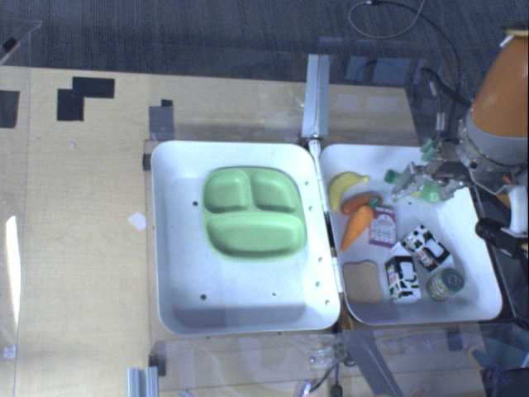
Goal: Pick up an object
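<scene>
— Position check: where are you?

— My gripper (423, 180) hangs over the back of the right bin (488, 304), my arm coming in from the right edge.

— Jaws?

— I cannot tell whether they are apart or together; the metal there is a blur against something green.

— What lies below?

— Toward the bin's left wall, a yellow banana (346, 187) touches an orange carrot (356, 226). A pink packet (382, 227) sits just beside the carrot. Nearer the front: a brown pad (361, 280), two black-and-white cartons (402, 279) and a green can (445, 284).

— Left bin (178, 246)?

— A green divided plate (252, 212) sits in it.
</scene>
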Controlling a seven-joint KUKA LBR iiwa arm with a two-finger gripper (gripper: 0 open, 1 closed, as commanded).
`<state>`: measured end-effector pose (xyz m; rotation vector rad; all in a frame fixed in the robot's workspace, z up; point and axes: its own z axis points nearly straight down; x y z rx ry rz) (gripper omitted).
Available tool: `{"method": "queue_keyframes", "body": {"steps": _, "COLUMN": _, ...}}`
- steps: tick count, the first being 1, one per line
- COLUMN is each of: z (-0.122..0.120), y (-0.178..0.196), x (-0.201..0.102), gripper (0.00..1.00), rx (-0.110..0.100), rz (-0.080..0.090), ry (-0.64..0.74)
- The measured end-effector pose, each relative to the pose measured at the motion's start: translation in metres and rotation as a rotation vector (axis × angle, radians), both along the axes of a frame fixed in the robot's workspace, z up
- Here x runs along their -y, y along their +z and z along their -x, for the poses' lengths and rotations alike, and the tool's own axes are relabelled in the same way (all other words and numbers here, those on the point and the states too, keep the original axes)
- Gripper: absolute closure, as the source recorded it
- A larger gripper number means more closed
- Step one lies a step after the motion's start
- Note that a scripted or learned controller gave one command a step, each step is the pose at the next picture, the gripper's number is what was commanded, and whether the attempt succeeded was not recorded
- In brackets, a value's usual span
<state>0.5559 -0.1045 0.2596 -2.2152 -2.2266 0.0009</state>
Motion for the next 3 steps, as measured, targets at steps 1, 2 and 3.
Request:
{"method": "queue_keyframes", "body": {"steps": 1, "z": -0.084, "y": -0.152, "x": 0.030, "gripper": 0.00, "rx": 0.022, "rz": 0.003, "ry": 0.029}}
{"method": "queue_keyframes", "body": {"steps": 2, "z": -0.086, "y": -0.142, "x": 0.028, "gripper": 1.00, "rx": 0.025, "rz": 0.000, "ry": 0.030}}
{"method": "queue_keyframes", "body": {"steps": 3, "z": -0.114, "y": -0.034, "x": -0.102, "gripper": 1.00, "rx": 0.004, "rz": -0.001, "ry": 0.027}}
